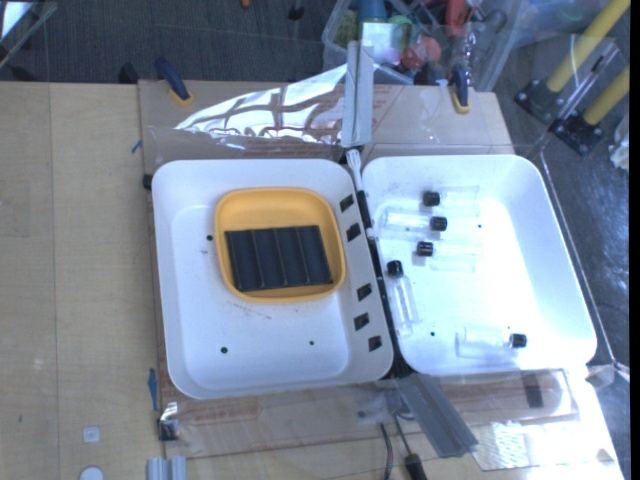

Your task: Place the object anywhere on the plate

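The two shallow white bins, the left bin (pixel 190 358) and the right bin (pixel 560 258), look like smooth moulded plastic with a soft gloss, the right one glaring brightly. In the left bin, the rounded square yellow-orange plate (pixel 232 213) has a smooth, faintly shiny plastic look, and the ribbed black rectangular slab (pixel 278 258) on it appears matt and dark. The small clear tubes with black caps (pixel 432 224) in the right bin look like transparent glossy plastic. The pale tan bench top (pixel 70 268) at the left of the frame reads as matt wood or board. The crinkled sheet (pixel 270 116) above the left bin is shiny, foil-like or clear film.
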Tool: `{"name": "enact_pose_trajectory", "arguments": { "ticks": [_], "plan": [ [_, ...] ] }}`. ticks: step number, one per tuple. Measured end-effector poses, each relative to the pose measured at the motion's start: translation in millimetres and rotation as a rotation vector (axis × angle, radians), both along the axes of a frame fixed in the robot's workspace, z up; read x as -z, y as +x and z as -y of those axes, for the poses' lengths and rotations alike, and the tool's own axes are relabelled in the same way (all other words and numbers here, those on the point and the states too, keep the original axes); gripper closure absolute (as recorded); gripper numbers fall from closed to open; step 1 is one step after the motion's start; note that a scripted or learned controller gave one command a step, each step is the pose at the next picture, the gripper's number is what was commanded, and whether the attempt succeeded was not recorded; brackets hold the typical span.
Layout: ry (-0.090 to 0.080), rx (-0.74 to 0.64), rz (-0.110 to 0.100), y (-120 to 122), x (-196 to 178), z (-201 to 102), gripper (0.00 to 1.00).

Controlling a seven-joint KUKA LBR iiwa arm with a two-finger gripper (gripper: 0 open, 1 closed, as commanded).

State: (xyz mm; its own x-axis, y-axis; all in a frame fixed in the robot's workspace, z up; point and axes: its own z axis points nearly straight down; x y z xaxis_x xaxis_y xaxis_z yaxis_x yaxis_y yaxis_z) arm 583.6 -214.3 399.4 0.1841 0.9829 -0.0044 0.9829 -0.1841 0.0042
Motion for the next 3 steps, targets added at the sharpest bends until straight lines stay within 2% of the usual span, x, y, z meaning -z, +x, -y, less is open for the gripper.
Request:
{"name": "enact_pose_trajectory", "arguments": {
  "ticks": [1, 2, 3],
  "plan": [
    [0.0, -0.001, -0.001, 0, 0, -1, 0.0],
    [-0.004, -0.003, 0.003, 1, -11, -1, 1.0],
    [-0.003, -0.003, 0.003, 2, -10, -2, 0.0]
  ]
}}
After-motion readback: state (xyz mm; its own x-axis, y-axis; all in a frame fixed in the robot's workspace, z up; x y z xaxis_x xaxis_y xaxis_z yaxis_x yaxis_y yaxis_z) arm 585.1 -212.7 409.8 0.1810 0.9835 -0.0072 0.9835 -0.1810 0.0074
